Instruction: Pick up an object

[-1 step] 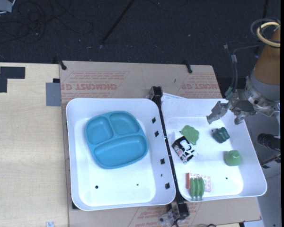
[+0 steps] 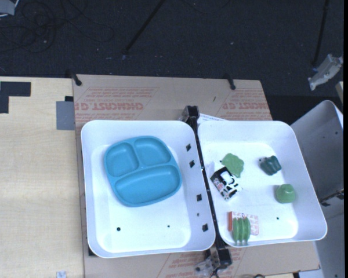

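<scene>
Lying loose in the right bin [image 2: 301,225] — light green lump [image 2: 232,164], dark green piece [image 2: 270,165], green block [image 2: 285,194], black-and-white packet [image 2: 225,184], long green packet [image 2: 242,227] with long axis running toward the near rim. Blue divided plate [image 2: 142,170] in the left bin [image 2: 98,236]. State of jaws: cannot tell.

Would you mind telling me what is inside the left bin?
The left bin holds a blue divided plate, its three compartments bare. What lies under the plate is covered and cannot be seen.
</scene>
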`<state>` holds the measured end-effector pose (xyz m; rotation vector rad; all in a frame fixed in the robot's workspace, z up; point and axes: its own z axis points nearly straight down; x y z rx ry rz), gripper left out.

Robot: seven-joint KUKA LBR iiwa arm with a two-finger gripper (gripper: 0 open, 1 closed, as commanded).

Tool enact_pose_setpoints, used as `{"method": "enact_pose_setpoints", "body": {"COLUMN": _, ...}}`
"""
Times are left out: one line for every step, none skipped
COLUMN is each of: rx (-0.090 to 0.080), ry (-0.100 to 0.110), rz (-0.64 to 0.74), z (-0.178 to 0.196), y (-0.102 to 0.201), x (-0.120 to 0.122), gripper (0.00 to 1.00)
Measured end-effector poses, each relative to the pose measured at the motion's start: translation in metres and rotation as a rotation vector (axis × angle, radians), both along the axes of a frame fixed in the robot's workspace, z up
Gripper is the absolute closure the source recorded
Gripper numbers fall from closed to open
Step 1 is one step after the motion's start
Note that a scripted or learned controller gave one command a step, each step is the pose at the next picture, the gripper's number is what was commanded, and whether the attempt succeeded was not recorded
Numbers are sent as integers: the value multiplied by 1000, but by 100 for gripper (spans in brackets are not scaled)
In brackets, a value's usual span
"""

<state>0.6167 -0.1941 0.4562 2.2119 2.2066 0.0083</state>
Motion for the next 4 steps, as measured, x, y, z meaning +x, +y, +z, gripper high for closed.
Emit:
{"method": "enact_pose_setpoints", "body": {"rx": 12, "ry": 13, "rz": 19, "z": 48, "y": 159, "x": 5, "gripper": 0}}
{"method": "enact_pose_setpoints", "body": {"rx": 11, "ry": 16, "rz": 11, "z": 83, "y": 231, "x": -16, "gripper": 0}}
{"method": "enact_pose_setpoints", "body": {"rx": 8, "ry": 21, "rz": 0, "z": 81, "y": 193, "x": -78, "gripper": 0}}
{"method": "enact_pose_setpoints", "body": {"rx": 8, "ry": 21, "rz": -2, "z": 81, "y": 145, "x": -114, "gripper": 0}}
